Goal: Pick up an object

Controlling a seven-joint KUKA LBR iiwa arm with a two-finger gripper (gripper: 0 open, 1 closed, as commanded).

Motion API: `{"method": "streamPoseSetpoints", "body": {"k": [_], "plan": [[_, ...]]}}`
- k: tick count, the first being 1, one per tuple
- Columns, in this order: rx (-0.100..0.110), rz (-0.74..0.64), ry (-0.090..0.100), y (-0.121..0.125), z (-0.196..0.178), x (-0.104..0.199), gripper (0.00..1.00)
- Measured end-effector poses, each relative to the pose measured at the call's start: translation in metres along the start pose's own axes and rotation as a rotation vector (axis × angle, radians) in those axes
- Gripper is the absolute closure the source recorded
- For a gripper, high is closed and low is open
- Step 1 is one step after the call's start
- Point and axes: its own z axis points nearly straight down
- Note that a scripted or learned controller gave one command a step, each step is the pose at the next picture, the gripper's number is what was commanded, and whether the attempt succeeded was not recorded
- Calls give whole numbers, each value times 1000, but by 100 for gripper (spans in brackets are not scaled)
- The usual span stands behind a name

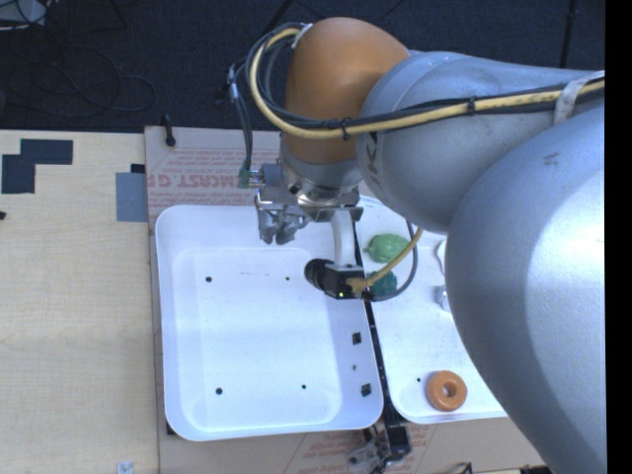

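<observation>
My gripper [279, 227] hangs from the orange-banded wrist over the far edge of the left white bin [188, 363], near its back right corner. Nothing shows in its grasp. In the right bin [415, 344] lie a light green lumpy object [387, 247] and a teal object [384, 284] at the far left side, both just right of the gripper and partly behind a yellow cable. An orange ring [446, 391] rests near the right bin's front edge. The arm's bulk hides most of the right bin.
A black fitting [324, 276] on a cable hangs over the divide between the bins. A cardboard sheet [197, 178] lies under the bins on the wooden bench [69, 294]. A dark rail [373, 363] runs between the bins.
</observation>
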Motion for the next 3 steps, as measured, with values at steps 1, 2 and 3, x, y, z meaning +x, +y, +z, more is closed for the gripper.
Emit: {"method": "streamPoseSetpoints", "body": {"k": [1, 2, 3], "plan": [[-1, -3, 1, -32, -9, 78, 100], [-21, 4, 5, -41, -182, 72, 100], [2, 3, -3, -111, -149, 73, 100]]}}
